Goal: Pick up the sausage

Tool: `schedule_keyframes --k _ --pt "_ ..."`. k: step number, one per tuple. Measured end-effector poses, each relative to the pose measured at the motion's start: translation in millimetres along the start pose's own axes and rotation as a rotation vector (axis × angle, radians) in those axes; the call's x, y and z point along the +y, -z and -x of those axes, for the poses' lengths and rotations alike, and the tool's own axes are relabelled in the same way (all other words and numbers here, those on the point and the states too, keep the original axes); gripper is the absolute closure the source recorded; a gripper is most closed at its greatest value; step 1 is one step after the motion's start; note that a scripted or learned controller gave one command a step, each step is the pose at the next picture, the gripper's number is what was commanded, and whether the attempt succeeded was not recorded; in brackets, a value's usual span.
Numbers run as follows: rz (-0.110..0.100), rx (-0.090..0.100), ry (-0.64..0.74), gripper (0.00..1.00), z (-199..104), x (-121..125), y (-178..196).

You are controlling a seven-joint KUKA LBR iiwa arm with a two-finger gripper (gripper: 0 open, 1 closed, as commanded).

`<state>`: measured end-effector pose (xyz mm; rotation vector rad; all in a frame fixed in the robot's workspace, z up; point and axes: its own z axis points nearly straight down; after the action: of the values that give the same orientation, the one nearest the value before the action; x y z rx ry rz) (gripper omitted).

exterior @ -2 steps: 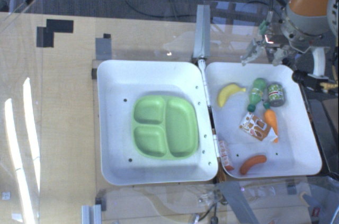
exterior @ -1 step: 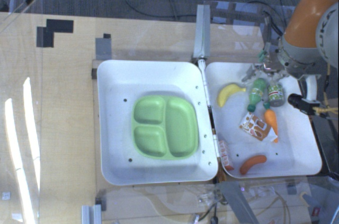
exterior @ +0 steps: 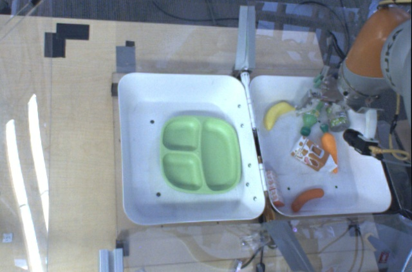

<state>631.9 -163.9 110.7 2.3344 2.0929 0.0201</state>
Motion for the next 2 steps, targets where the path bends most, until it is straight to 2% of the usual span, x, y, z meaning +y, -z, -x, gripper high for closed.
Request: schedule_keyframes --k 1,2 --pt "0.007 -0.004 0.025 0.00 16 37 -16" --pt "-0.004 -0.006 0.210 0.00 29 -45 -21"
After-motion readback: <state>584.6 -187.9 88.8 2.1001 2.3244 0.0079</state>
